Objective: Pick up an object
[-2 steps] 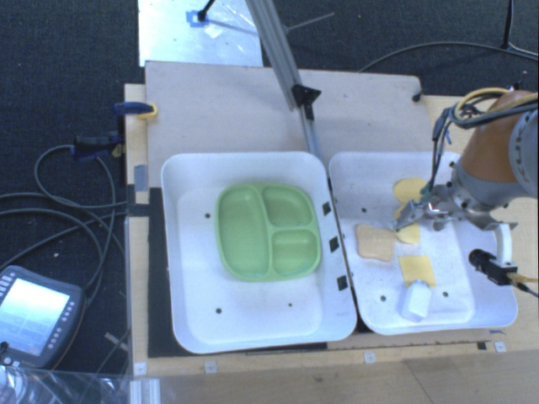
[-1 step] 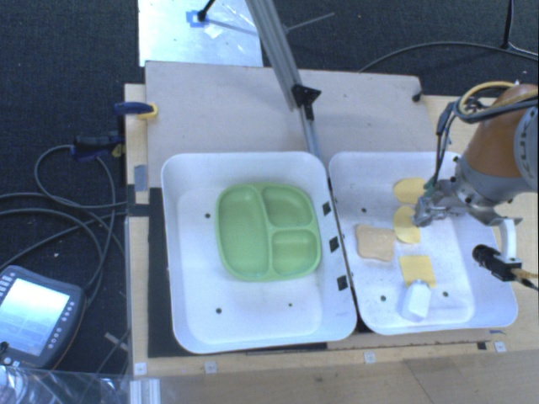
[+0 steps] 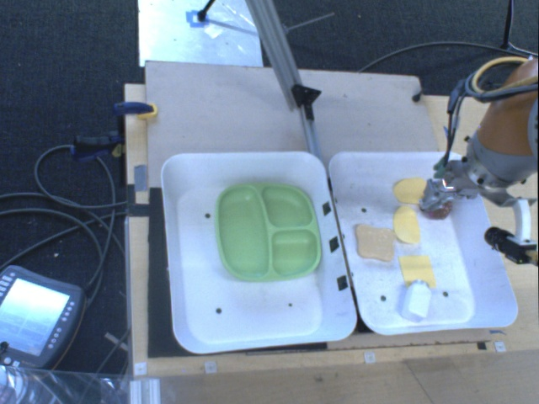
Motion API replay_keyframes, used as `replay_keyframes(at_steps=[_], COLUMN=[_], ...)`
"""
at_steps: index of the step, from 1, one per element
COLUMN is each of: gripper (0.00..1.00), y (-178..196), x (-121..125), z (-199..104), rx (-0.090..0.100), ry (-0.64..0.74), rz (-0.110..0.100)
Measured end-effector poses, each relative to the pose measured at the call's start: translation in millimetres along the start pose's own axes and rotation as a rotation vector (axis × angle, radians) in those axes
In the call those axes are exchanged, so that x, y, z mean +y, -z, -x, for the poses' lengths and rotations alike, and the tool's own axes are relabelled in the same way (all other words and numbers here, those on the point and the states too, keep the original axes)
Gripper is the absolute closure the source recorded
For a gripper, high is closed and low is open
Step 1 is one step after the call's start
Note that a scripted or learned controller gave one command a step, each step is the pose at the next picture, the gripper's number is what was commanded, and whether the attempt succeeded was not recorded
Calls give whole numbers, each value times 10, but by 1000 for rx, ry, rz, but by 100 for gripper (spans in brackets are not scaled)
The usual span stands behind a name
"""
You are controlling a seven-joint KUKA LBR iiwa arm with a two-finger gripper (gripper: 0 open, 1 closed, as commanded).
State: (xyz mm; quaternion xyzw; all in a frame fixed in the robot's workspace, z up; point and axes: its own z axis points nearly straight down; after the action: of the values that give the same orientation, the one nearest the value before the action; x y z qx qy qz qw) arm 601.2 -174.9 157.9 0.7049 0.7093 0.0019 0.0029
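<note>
The hand sits low over a reddish piece in the right bin; its grip I cannot tell. Crowded yellow slices nearby could spoil the pick.

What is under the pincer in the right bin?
A small reddish-brown object peeks out beneath the pincer, between two yellow pieces in the right bin. The pincer covers most of it, so its shape and any contact stay hidden.

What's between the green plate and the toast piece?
In the camera view, the green plate and the toast piece are separated by the two white bins' rims and bare bin floor.
</note>
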Motion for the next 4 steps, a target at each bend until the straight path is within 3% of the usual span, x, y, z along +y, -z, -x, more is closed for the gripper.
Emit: replay_keyframes(at_steps=[2,3,4], gripper=[100,100,100], y=[1264,1368,1368], x=[114,125,-30], z=[30,30,-499], rx=[-1,0,3], ry=[2,1,4], rz=[3,-2,-6])
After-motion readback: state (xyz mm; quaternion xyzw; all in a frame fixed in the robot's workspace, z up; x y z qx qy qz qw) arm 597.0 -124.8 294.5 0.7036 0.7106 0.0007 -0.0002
